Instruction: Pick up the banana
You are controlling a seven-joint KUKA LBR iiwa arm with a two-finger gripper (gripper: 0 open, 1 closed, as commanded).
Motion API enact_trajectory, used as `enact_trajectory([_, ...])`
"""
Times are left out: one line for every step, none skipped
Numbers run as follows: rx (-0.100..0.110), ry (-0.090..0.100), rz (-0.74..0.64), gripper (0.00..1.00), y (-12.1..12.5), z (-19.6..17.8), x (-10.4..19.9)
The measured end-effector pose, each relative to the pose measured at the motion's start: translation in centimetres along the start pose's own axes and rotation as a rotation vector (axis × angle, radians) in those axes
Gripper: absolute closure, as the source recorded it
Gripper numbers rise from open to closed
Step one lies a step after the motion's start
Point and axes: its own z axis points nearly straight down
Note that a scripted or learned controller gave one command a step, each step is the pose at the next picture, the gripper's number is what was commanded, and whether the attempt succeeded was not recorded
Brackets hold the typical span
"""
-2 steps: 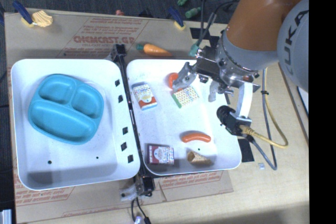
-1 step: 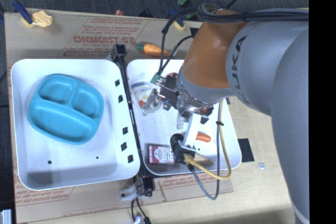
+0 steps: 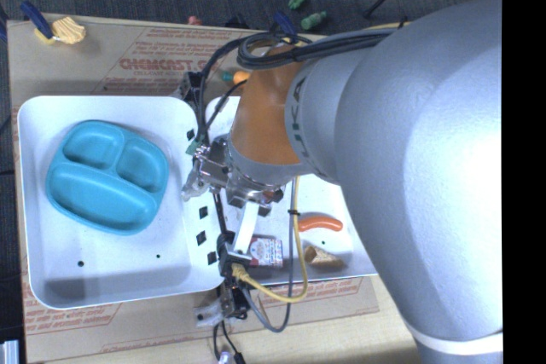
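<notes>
grey arm with orange band [image 3: 266, 119] reaching over the right bin [image 3: 363, 264], gripper [image 3: 241, 256] low near its front edge, grip state cannot tell, banana hidden or unidentifiable, blue tray [image 3: 107, 175] in left bin [image 3: 34, 183]

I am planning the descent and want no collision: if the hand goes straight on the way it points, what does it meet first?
The hand likely meets the floor of the right bin, just beside the small red-and-white packet; depth is unclear.
</notes>
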Motion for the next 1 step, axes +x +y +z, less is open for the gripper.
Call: enact_trajectory([-0.007, 0.002, 0.03, 0.0, 2.39, -13.09, -10.25])
